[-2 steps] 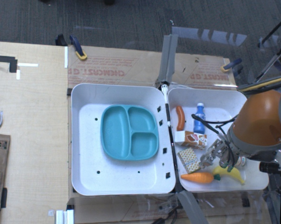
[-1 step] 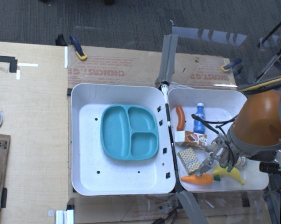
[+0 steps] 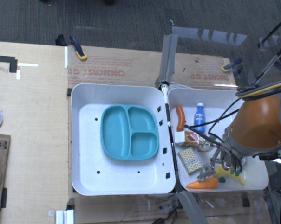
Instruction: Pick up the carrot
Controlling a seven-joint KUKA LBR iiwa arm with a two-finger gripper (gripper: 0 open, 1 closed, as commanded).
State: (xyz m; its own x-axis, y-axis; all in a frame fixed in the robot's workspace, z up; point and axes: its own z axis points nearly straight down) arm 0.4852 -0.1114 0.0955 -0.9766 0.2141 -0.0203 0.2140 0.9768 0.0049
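The carrot (image 3: pixel 203 183) lies in the right bin (image 3: pixel 258 179), down at about six o'clock of that bin, close against the near wall. Its long axis runs almost along the nine-to-three line, tilted slightly so the thick end sits toward three o'clock, next to a bit of green, and the tapered tip points toward nine o'clock. The gripper (image 3: pixel 211 170) hangs just above it, toward one o'clock of the carrot, with the grey arm and its orange band looming over the bin's three o'clock side. Whether the fingers stand wide or narrow I cannot tell; cables and the wrist body clutter that spot, and nothing shows between them. Judging from this, the step in hand is the final approach before the grasp. To do it well, the fingers should straddle the carrot across its short axis, closing roughly along the twelve-to-six line, and come down over the thicker half, where there is more to hold. The near wall leaves little room on the six o'clock side, so the descent wants to be straight and centred. A yellow banana (image 3: pixel 231 173) lies just beside the thick end at about two o'clock, and a waffle-patterned cracker (image 3: pixel 189 159) sits near at eleven o'clock; either could be nudged or caught. The left bin (image 3: pixel 84 130) holds a teal divided plate (image 3: pixel 129 132), well apart from all this.
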